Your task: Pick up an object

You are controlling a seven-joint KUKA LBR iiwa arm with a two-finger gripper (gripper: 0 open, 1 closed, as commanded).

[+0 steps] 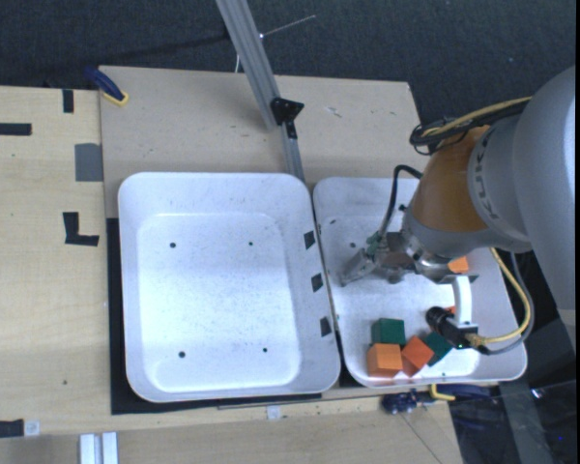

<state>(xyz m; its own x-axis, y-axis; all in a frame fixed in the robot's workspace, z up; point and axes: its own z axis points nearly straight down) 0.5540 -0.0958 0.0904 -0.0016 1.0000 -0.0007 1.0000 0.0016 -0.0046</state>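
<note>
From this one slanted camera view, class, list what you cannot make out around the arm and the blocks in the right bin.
- Whether the gripper holds anything: too small and blurred.
- The right bin's right side: covered by the arm.
- The dark green block: partly behind the orange blocks and a black fitting.
</note>
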